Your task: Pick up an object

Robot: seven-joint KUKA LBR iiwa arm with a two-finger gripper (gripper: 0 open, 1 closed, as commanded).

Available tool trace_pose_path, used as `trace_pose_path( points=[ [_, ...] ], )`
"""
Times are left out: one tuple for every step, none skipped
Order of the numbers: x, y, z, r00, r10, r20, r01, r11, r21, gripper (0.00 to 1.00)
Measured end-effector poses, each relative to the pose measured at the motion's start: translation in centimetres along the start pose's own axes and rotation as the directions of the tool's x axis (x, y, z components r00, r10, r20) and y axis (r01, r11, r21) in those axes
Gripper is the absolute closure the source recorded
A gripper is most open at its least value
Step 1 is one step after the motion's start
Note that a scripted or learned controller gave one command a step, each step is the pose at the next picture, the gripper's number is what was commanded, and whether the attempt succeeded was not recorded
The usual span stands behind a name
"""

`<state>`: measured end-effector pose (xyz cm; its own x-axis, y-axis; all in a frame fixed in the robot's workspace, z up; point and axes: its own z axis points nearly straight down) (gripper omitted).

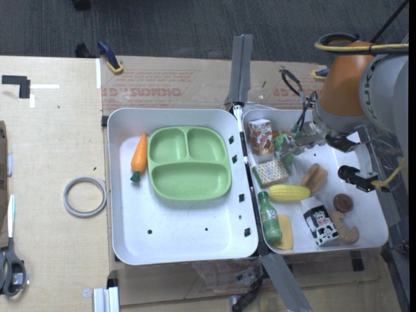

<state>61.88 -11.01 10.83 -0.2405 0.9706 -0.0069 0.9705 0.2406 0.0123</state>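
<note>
- Pale wooden bench top (52, 135) carries two shallow white bins side by side, with dark carpet beyond the far edge.
- Nearest the camera in the right bin (364, 236): a green bottle (268, 216) lying beside a yellow wedge (286, 233), a black-and-white cow-print carton (320, 225), and brown pieces at the right corner.
- A little farther in: a corn cob (289, 192), a hot dog bun (314, 177), a brown round piece (342, 203) and a waffle-patterned block (270, 172).
- Farther still, a red-and-white carton (260, 137) stands near the bin's far left corner.
- The grey arm with its orange band (343, 83) enters from the right and bends down over the right bin's far half; the gripper (291, 145) hangs low just beside the carton, over a small green item that is hard to identify.
- How wide its jaws stand, and whether anything sits between them, cannot be told; the tip blurs into clutter.
- The left bin (175, 239) holds a green divided plate (190, 161) with a toy carrot (138, 156) just beside its left edge.
- Outside the bins on the left: scissors (12, 265), cut off by the frame, and a tape ring (85, 195).
</note>
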Motion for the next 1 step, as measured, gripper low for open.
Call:
trace_pose_path(
  points=[
    [7.53,3.57,-8.34,0.996,0.090,-0.005,-0.090,0.996,0.013,1.00]
  ],
)
